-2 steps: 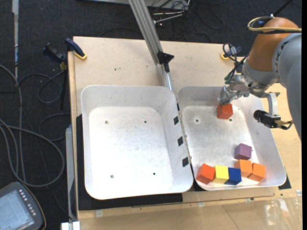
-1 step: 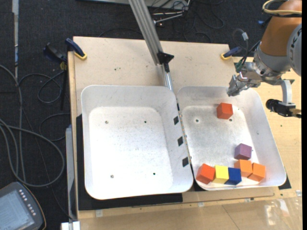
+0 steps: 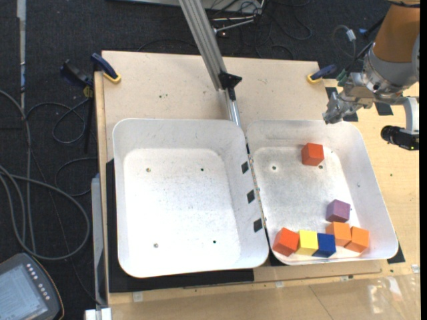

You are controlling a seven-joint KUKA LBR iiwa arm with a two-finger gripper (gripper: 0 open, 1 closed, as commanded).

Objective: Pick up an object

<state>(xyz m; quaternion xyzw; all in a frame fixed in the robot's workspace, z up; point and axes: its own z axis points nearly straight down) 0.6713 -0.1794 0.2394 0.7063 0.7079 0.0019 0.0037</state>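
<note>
The right bin [image 3: 373, 179] holds several small blocks. A red-orange cube [image 3: 312, 154] sits alone near its back. A purple cube [image 3: 338, 211] lies lower right. Along the front wall stand an orange cube [image 3: 287, 241], a yellow cube [image 3: 308, 241], a blue cube [image 3: 326, 245] and two more orange blocks [image 3: 351, 236]. My gripper [image 3: 333, 115] hangs above the back right corner of that bin, right of and behind the red-orange cube, clear of every block.
The left bin [image 3: 133, 179] lies beside the right one. A slanted metal pole [image 3: 203, 35] runs down to the seam between the bins. Clamps [image 3: 107, 69] sit at the bench's back corners. Cables cover the floor behind.
</note>
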